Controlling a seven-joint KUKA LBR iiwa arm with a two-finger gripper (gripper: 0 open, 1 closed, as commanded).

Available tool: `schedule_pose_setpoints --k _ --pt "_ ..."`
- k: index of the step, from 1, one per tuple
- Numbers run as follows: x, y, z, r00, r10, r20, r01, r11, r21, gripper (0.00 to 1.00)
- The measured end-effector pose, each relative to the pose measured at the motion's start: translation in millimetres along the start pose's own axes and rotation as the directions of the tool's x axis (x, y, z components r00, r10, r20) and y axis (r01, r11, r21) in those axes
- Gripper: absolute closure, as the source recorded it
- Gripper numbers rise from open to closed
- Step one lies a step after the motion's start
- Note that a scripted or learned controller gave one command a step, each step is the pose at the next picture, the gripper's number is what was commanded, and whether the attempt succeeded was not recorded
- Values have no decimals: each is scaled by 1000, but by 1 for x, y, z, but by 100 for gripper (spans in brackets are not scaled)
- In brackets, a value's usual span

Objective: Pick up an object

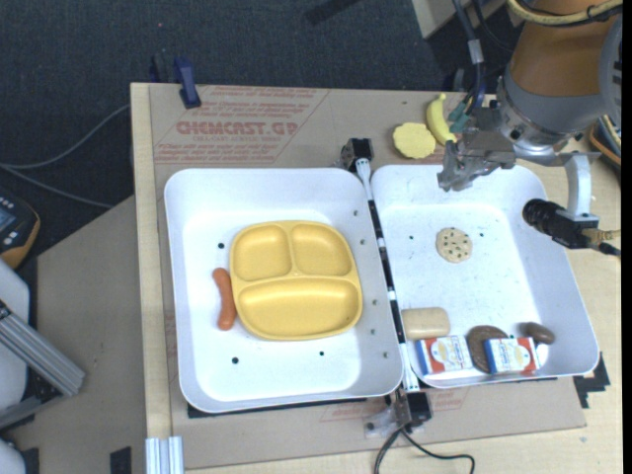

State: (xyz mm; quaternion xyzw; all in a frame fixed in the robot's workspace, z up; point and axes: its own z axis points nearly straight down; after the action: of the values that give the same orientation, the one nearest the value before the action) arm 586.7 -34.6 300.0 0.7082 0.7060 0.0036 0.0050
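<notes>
My gripper hangs over the far edge of the right bin, with nothing seen in it. A round speckled cookie lies alone in the bin, a short way nearer the camera than the gripper. Along the bin's near edge sit a beige block, two small cartons and two dark brown pieces. The left bin holds a yellow divided plate with an orange sausage lying left of it.
Outside the bins, on the bench behind the right one, lie a banana and a yellow disc. A black fixture overhangs the right bin's right rim. A blue clip sits at the bench's far left corner.
</notes>
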Motion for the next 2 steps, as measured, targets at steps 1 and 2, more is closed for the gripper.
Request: schedule_pose_setpoints --k 1,2 --pt "51 30 61 1000 -8 -4 8 1000 17 100" --pt "-64 17 -44 1000 7 5 -7 1000 0 100"
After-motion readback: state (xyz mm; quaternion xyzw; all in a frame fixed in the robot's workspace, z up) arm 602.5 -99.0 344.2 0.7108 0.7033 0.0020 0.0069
